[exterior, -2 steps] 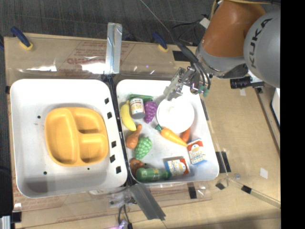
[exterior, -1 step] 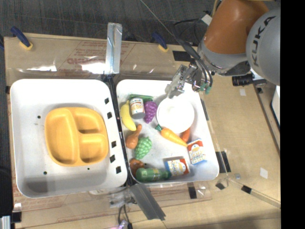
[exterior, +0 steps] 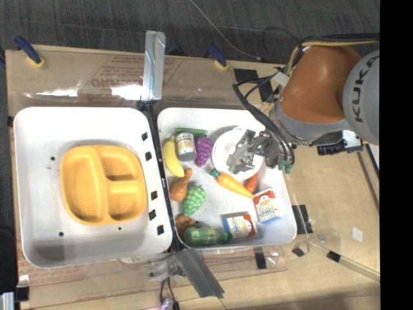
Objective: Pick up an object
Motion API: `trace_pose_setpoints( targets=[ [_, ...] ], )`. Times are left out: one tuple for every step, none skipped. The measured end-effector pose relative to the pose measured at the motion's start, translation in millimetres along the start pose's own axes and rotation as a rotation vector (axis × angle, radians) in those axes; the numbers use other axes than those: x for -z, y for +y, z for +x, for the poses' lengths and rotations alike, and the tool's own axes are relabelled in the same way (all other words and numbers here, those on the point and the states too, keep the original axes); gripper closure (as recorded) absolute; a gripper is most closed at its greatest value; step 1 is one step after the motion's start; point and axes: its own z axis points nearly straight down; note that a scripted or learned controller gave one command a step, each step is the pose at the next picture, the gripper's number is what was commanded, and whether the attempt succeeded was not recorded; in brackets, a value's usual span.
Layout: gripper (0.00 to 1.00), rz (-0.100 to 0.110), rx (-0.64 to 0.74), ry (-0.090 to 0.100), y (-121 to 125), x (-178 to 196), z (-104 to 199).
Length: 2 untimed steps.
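My gripper (exterior: 243,154) hangs over the right bin (exterior: 277,234), above a white round plate (exterior: 222,148). Just below its fingertips lies an orange carrot (exterior: 233,185). To its left are purple grapes (exterior: 204,150), a small can (exterior: 185,144) and a yellow banana (exterior: 171,159). Lower in the bin lie green grapes (exterior: 193,199), a chicken drumstick (exterior: 181,185), a green bottle (exterior: 206,236), a small tin (exterior: 239,225) and a white carton (exterior: 265,206). Nothing shows between the fingers.
The left bin (exterior: 32,134) holds a yellow divided tray (exterior: 103,183). A metal clamp (exterior: 153,63) stands at the divider's far end. Cables (exterior: 251,102) run from the arm over the right bin's back edge.
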Motion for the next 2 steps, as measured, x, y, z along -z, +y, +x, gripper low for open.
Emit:
trace_pose_setpoints(
  targets=[
    [1.0, -0.001, 0.035, 0.003, 15.9, -49.5, -42.1],
    [1.0, -0.002, 0.017, -0.011, 54.7, 31.4, -71.0]
  ],
)
